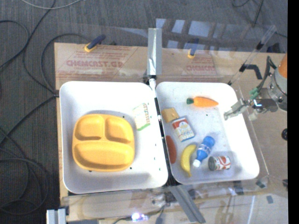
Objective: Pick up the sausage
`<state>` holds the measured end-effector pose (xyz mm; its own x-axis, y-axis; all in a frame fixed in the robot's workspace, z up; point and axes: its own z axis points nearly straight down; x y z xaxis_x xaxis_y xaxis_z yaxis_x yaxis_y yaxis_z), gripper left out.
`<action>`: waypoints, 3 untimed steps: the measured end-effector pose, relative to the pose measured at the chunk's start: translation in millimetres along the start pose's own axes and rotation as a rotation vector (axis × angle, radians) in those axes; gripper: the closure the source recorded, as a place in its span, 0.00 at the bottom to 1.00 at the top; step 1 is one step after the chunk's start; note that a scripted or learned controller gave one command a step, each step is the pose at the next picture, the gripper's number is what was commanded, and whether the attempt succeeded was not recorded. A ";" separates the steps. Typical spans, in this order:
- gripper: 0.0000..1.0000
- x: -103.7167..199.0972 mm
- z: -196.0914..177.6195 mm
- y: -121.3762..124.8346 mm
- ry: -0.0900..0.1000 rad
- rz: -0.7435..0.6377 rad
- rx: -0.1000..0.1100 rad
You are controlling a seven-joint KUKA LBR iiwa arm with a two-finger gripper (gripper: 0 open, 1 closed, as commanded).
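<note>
- While I hang over the right edge of the right bin (pixel 243 169), my fingers (pixel 232 112) hold nothing; whether they are spread or closed, I cannot tell.
- My target, the sausage (pixel 171 149), lies along the bin's left wall, just left of the banana (pixel 188 159) and nearer than the small carton (pixel 183 129).
- I judge it light, slightly soft, smooth-skinned and likely slippery, so it could roll or squirt out under a hard pinch.
- I would take it across its middle, short axis between my fingers, though the wall touching its left side leaves little room there.
- Well apart, the yellow tray (pixel 103 141) sits in the left bin (pixel 65 125).
</note>
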<state>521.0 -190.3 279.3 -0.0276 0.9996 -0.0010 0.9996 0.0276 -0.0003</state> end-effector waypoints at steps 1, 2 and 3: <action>0.00 34.4 188.7 -11.5 -0.001 -0.140 -0.004; 0.00 89.0 190.4 9.0 -0.002 -0.134 -0.011; 0.00 166.6 96.2 5.5 0.001 -0.266 0.001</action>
<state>521.9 -23.6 182.9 -0.2897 0.9571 0.0003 0.9571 0.2897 -0.0019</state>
